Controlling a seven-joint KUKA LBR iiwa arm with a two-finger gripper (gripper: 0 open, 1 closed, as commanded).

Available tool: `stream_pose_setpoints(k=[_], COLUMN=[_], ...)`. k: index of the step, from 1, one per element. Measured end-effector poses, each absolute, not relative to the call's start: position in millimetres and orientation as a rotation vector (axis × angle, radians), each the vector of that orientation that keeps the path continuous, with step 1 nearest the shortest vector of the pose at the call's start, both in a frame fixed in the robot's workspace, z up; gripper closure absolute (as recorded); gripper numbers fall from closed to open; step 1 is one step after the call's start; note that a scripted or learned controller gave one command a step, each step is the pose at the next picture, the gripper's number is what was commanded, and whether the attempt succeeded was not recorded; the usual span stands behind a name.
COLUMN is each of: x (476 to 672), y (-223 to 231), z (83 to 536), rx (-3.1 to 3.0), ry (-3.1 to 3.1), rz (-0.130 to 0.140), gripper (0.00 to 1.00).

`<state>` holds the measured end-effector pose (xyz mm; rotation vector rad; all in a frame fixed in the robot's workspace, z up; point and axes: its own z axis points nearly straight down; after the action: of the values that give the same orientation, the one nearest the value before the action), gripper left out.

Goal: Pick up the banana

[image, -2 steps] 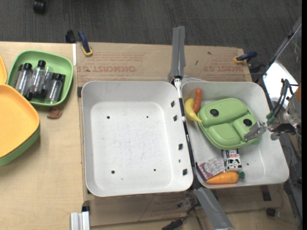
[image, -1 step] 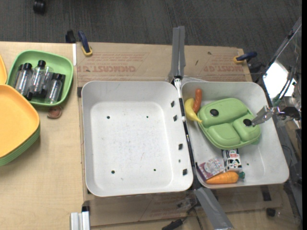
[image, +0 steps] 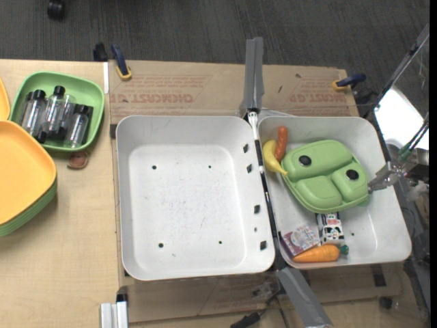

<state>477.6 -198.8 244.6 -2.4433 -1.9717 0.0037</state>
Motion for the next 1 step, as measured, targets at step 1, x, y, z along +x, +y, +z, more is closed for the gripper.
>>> stream_pose_setpoints(k=[1], x=[498.2], y=[-203.1], z=[226.8], rx=[-2.873], ry=[-1.268], rz=[0.008], gripper=[0.0])
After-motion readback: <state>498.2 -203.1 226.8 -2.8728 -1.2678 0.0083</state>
